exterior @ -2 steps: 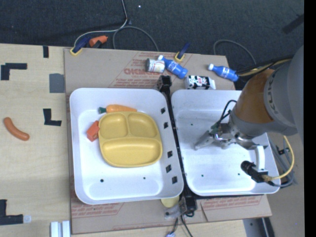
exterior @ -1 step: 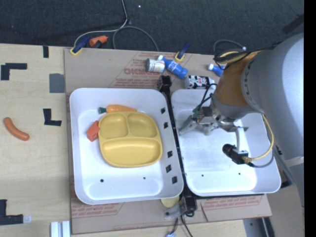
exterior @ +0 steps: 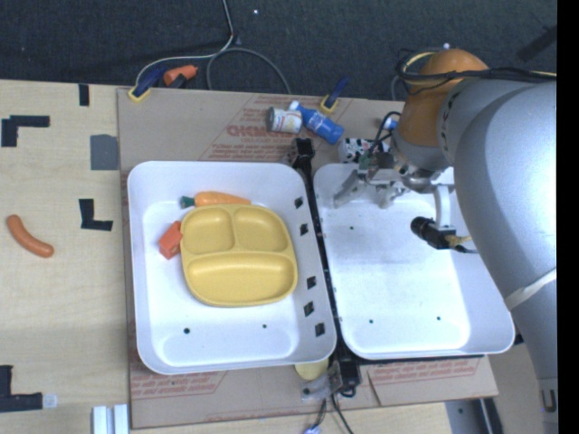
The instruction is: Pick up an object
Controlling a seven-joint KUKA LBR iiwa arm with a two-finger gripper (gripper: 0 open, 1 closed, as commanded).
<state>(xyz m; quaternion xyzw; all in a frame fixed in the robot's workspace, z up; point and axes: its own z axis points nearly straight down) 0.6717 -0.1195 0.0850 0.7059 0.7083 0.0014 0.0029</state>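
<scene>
Camera view puts your pincer [exterior: 362, 186], its grip impossible to tell, over the right bin [exterior: 407, 328], so reach left for the tray [exterior: 239, 253].

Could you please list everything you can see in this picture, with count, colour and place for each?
bins: two, white, side by side on the bench.
plate: one, yellow, divided, in the left bin.
carrot: one, orange with a green end, at the plate's far edge.
orange piece: one, at the plate's left edge.
sausage: one, orange-red, on the bench left of the bins.
bottle: one, white and blue, lying behind the bins.
clamps: two, orange and blue, at the board's far edge.
arm: one, grey with an orange band, over the right bin.
end effector: one, metallic, over the right bin's far end.
</scene>
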